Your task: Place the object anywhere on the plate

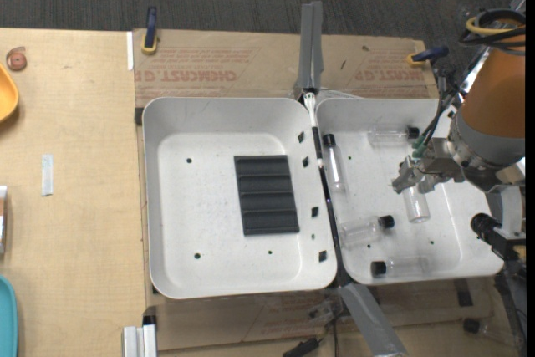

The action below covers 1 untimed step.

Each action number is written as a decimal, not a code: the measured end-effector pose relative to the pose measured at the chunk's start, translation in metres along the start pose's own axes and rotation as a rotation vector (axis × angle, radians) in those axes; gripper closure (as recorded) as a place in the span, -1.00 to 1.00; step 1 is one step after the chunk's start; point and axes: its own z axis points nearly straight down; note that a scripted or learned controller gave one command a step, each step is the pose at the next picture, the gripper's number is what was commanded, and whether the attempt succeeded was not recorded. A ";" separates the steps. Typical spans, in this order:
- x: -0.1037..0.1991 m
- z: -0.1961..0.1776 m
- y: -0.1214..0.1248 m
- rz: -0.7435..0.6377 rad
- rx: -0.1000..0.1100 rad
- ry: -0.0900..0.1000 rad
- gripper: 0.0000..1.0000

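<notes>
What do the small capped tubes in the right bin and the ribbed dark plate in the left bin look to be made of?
The tubes look like clear plastic or glass: the white bin shows through them, and their caps are black. The plate looks like matte black plastic or rubber: dull, with no glare and raised ribs across it.

Left bin (pixel 167 180): open white floor all round the black plate (pixel 267 195) at its centre, so there's easy passage along every wall. Right bin (pixel 468 263): crowded, with clear tubes (pixel 333 163) lying near the divider, along the top, at the lower left and by the bottom wall. The end effector (pixel 418 180) and arm (pixel 493 96) block the bin's right-hand side. The raised divider (pixel 322 180) stands between the bins.
</notes>
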 end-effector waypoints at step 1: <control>0.074 0.014 0.005 0.018 0.001 0.001 1.00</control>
